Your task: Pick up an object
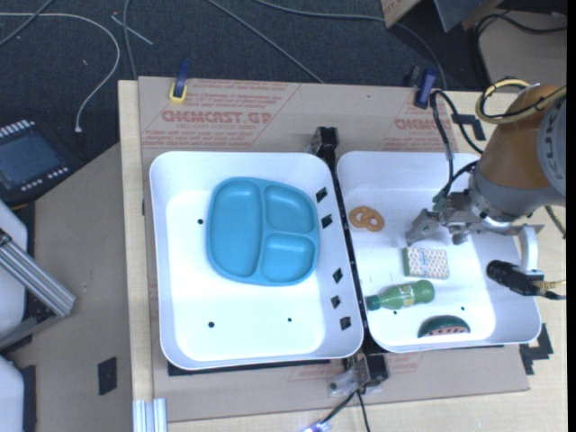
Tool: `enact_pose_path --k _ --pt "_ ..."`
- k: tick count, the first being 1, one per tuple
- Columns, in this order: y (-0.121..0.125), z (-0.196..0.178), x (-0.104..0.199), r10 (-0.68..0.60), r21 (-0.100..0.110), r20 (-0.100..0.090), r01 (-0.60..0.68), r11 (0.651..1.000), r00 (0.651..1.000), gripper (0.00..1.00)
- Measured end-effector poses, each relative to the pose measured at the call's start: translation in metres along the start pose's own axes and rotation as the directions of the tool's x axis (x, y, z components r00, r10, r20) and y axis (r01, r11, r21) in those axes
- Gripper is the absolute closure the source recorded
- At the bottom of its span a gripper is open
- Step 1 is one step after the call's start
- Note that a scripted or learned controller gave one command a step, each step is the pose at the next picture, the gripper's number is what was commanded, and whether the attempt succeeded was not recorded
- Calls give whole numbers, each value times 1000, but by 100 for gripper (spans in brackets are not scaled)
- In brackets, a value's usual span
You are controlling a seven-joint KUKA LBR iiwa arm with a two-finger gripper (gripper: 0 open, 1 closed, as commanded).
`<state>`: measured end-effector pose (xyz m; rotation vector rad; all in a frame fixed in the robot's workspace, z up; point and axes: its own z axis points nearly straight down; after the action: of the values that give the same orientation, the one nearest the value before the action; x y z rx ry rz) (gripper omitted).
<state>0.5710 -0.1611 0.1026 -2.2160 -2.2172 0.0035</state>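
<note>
Fingers (421,232) spread apart, empty, just above the patterned packet (427,261).

1. It's a robotics lab: two shallow white plastic bins (180,241) sit on a cardboard-covered bench (270,106).
2. Loose grey cables (90,25) trail across dark carpet (54,79).
3. A grey industrial arm with an orange band (522,151) reaches in.

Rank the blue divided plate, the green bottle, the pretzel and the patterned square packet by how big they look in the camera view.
1. Blue divided plate, by far the largest.
2. Green bottle.
3. Patterned square packet, close to the bottle in area, so this order is unsure.
4. Pretzel, smallest.
</note>
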Motion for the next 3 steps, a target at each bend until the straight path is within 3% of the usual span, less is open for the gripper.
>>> enact_pose_path --k 1,3 --pt "2 -15 -1 1 -7 2 -1 1000 1000 100" --pt "6 -104 4 -1 -12 5 1 1000 1000 100"
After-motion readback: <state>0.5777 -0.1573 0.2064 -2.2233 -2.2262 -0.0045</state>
